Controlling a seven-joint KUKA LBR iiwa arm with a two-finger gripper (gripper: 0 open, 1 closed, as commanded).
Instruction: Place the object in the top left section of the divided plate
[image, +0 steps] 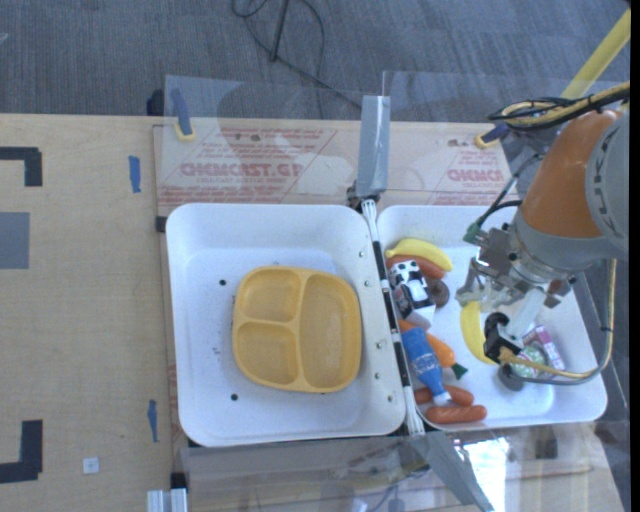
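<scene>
A yellow divided plate lies in the middle of the left bin. It has two small sections on its left and one long section on its right, and all three are bare. My gripper hangs over the middle of the right bin, low above a yellow curved piece. Nothing can be seen held in it. The wrist and a looping yellow cable hide what lies directly beneath it.
Toys crowd the right bin: a yellow banana at the back, a black-and-white toy, a blue bottle, an orange carrot, red sausages and a pink-green packet. A ridge between the bins separates gripper and plate.
</scene>
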